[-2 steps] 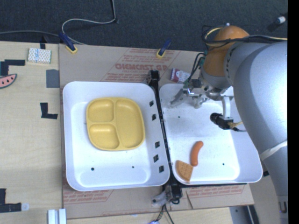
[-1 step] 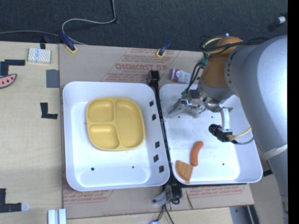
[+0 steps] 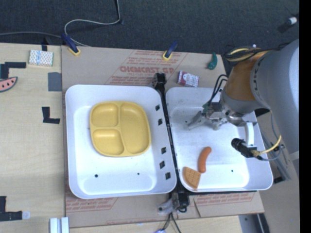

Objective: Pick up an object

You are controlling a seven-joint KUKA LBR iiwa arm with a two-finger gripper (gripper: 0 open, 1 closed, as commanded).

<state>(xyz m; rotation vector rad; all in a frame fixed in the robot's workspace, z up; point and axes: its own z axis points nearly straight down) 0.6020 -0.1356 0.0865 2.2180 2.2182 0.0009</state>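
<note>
I hang my gripper (image 3: pixel 197 121) low over the right bin (image 3: pixel 252 178), near the middle of its floor and toward the wall it shares with the left bin (image 3: pixel 77 144). Its two grey fingers (image 3: pixel 193 123) point toward that wall with a narrow gap between them and nothing in that gap, so the hand is apart and empty.

The things I might lift lie nearer the front edge. An orange sausage-shaped toy (image 3: pixel 204 158) rests at a slant on the bin floor, well apart from my fingers. A waffle-patterned toy (image 3: pixel 191 177) sits at the front left corner, close against the rim and just beside the sausage's lower end.

The left bin carries a yellow divided plate (image 3: pixel 119 128) lying flat in its back half, with bare floor all round it.

I judge the sausage the easier target: it has open floor on both long sides, so my fingers can straddle it without scraping a wall. The waffle piece is crowded by the corner, leaving little room for a finger on the rim side.

From where I hang, the way toward the front edge looks open, with bare white floor between me and the sausage. My wrist would need to turn so the fingers close across the toy's short width.
</note>
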